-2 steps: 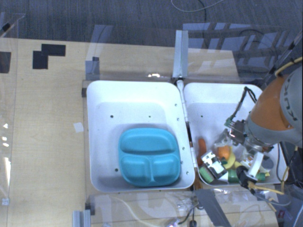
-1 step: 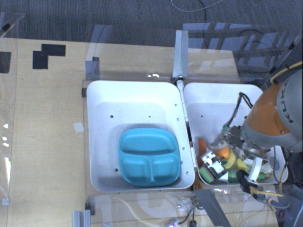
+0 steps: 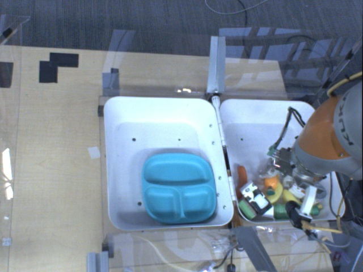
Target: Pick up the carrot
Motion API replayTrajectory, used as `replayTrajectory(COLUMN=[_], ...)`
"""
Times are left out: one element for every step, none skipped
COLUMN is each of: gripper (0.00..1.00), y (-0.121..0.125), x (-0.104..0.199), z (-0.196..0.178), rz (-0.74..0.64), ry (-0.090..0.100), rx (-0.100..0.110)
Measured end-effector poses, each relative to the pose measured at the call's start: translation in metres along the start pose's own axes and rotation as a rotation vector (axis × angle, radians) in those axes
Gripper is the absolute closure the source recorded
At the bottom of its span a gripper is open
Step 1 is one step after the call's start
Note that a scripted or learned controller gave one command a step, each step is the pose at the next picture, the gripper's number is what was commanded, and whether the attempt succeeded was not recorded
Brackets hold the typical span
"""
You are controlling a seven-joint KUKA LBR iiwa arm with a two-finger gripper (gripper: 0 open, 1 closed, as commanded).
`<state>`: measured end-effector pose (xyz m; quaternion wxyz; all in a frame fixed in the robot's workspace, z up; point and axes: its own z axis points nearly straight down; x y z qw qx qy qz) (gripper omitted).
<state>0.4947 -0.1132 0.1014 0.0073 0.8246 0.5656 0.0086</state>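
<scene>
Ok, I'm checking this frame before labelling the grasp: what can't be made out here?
- Gripper: its fingers are hidden under the wrist and arm, so open or shut cannot be told.
- Carrot: just an orange sliver at the right bin's left wall; its lower end is lost in the pile.
- Pile of toys: too small and overlapped to name each one.

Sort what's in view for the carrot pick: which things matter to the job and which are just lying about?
Belongs to the job:
- carrot, orange-red, near the right bin's left wall
- gripper, low over the pile of toy food
- right bin, holding the pile

Just lying about:
- blue divided tray in the left bin
- green piece
- yellow piece
- cable on the floor
</scene>
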Motion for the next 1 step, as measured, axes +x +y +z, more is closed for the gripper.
replayTrajectory(gripper=[1.00], y=[0.0326], x=[0.0673], z=[-0.0826], rz=[0.141], ry=[-0.007], rx=[0.019])
